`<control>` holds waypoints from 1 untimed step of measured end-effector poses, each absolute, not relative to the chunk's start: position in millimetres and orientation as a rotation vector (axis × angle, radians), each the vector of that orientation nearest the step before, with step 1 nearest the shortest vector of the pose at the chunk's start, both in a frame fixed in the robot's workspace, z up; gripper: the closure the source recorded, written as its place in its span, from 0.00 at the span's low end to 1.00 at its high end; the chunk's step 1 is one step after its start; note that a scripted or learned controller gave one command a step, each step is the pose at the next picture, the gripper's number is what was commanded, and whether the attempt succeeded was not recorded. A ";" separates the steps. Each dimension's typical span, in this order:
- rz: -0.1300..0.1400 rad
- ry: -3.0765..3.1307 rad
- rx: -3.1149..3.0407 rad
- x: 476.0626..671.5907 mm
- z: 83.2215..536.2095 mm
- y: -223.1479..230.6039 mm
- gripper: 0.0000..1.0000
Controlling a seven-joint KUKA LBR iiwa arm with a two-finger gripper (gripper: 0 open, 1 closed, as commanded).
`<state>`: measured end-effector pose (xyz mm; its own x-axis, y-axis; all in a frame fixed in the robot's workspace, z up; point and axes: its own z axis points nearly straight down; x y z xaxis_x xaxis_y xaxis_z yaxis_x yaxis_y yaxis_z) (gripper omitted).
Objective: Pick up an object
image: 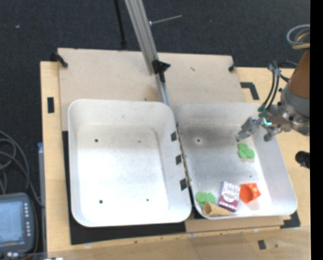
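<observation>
The right bin (205, 123) holds several small objects. A green piece (246, 152) lies near its right wall. Along the front edge sit a red block (249, 192), a purple and white packet (230, 195), a second green piece (205, 197) and a tan cone (215, 209). My gripper (259, 132) hangs over the right bin's far right side, just above and behind the first green piece. Its fingers (247, 129) are spread open with nothing between them.
The left bin (123, 161) lies beside the right one, the two rims meeting in the middle. A slanted metal post (145, 31) rises from behind the bins. A screen unit (7, 221) and cables sit off the bench at the lower left.
</observation>
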<state>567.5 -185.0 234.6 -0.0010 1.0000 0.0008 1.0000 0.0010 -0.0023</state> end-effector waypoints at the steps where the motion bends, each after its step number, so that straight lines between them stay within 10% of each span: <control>1: -0.002 -2.225 -2.220 568.5 237.0 -184.8 0.00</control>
